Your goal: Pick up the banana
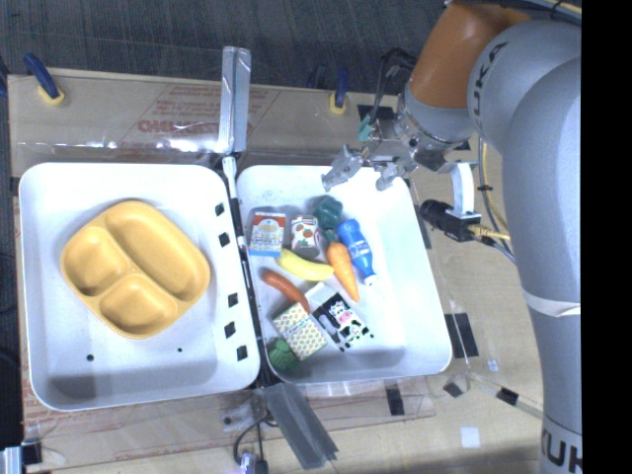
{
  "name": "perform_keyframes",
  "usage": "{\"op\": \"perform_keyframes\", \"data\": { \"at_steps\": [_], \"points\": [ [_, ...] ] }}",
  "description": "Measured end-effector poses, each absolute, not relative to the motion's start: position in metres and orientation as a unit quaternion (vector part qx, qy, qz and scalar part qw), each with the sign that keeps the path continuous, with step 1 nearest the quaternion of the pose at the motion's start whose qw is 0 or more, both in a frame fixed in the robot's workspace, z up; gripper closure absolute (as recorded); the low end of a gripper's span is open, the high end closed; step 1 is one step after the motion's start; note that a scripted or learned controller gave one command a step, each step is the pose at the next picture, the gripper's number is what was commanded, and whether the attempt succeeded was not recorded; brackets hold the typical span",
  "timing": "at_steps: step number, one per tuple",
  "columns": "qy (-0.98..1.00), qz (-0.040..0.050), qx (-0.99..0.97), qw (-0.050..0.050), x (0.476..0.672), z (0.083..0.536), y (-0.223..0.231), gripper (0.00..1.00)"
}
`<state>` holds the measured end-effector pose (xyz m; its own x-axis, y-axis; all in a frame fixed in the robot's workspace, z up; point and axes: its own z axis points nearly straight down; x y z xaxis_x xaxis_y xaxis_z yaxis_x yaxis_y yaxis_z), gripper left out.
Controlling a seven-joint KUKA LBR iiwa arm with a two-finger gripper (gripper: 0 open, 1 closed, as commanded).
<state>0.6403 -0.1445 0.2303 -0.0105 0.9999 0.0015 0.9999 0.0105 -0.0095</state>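
Gripper [363, 174] hovering over back edge of right bin [420, 294], fingers spread, nothing between them. Banana [301, 265] lying mid-bin, wedged between carrot [342, 268] and sausage [285, 286]. Yellow plate [135, 266] in left bin [59, 363].

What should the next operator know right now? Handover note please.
Gripper: open, holding nothing, above the right bin's far edge.
Banana: lying in the right bin among the other items, between the sausage and carrot, below the two small cartons.
Left bin: holds the yellow tray.
Done: nothing picked yet.
Left: move over the banana, descend, close the jaws, lift. Crowded neighbours, so a clean grasp may be tricky.
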Motion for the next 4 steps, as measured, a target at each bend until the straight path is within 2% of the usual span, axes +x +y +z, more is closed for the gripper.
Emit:
{"op": "perform_keyframes", "data": {
  "at_steps": [1, 2, 3, 4],
  "points": [
    [-0.815, 0.0019, -0.58, 0.004, 0.601, 0.102, -0.106, 0.0],
    [-0.816, 0.0038, -0.579, 0.006, 0.6, 0.108, -0.108, 1.0],
    [-0.816, 0.0036, -0.578, 0.006, 0.601, 0.108, -0.107, 0.0],
    [-0.75, 0.0019, -0.661, 0.004, 0.489, 0.088, -0.12, 0.0]
  ]
}}
